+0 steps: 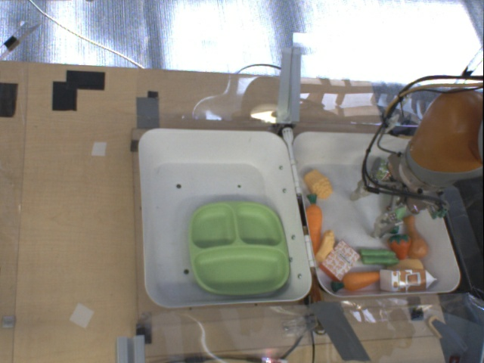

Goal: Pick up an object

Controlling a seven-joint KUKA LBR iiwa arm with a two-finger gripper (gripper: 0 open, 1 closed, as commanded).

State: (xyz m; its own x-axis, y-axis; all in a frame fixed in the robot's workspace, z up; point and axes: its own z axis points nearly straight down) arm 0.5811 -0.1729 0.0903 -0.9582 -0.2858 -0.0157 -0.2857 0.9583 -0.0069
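Two white bins sit side by side on the wooden bench, and the right bin (344, 169) is crowded with toy food: a corn cob (318, 183), a carrot (314, 225), green beans (378, 256), a white bottle (407, 280). Over its right side the gripper (393, 216) is down low among them, though whether it is open or gripping anything cannot be told. Beside it, the left bin (162, 165) carries a green divided plate (238, 246).

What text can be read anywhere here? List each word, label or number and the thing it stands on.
No text is readable.
White bottle with an orange label in the right white bin: print too small and blurred.
Red-and-white checked packet: pattern, no legible words.
Green three-compartment plastic tray: no markings.
Black squares on the wooden bench: shapes, not letters.
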